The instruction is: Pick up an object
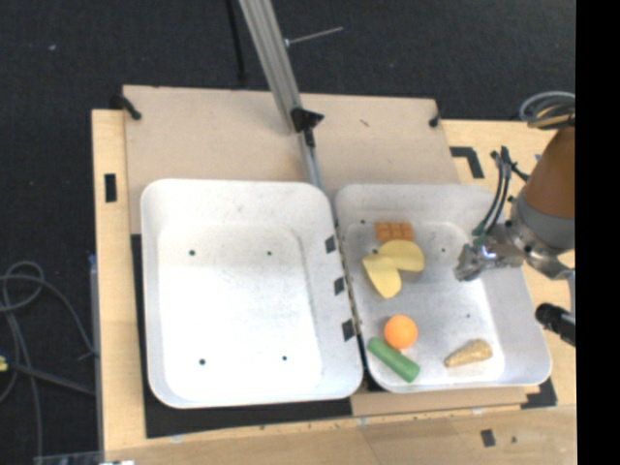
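Two shallow white plastic bins sit side by side on the tan wooden bench (pixel 111 260). The left-hand bin (pixel 165 211) has only bare floor, while the right-hand bin (pixel 523 356) carries every loose object. Near that bin's twelve o'clock edge lies a small orange-brown ridged block (pixel 393 231). Just below it, touching or nearly so, are two pale yellow rounded slabs (pixel 392 265), one overlapping the other. Towards six o'clock sits a round orange ball (pixel 400 332), and right beside it, at the ball's seven o'clock, lies a green cylinder-shaped piece (pixel 393 360), tilted along the bin's lower left corner. A tan, wedge-like crusty piece (pixel 468 354) rests at about five o'clock in the bin, well apart from the ball.

The grey arm with its orange band (pixel 554 177) comes in at three o'clock. Its metal two-finger gripper (pixel 471 262) hangs over the bin's right half, at three o'clock from the yellow slabs and apart from them. Whether the jaws are open or closed cannot be told from this angle; nothing is seen between them.

A slanted aluminium pole (pixel 273 51) rises from the bench's twelve o'clock side.
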Controlling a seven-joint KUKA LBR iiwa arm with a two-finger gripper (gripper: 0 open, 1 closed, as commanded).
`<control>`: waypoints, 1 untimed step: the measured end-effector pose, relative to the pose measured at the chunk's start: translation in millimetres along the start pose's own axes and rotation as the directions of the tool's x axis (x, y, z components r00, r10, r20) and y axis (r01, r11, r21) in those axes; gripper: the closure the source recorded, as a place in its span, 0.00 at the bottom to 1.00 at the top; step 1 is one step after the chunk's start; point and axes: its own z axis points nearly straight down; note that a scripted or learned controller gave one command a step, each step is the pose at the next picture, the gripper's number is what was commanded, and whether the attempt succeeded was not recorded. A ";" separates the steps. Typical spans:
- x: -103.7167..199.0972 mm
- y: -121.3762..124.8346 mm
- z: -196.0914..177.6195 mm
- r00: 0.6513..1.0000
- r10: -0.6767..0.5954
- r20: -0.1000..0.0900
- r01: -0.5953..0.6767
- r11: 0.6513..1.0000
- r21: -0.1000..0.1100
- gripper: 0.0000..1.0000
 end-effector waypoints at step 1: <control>-1.9 0.8 -40.3 1.000 -0.003 0.000 0.003 1.000 0.006 1.00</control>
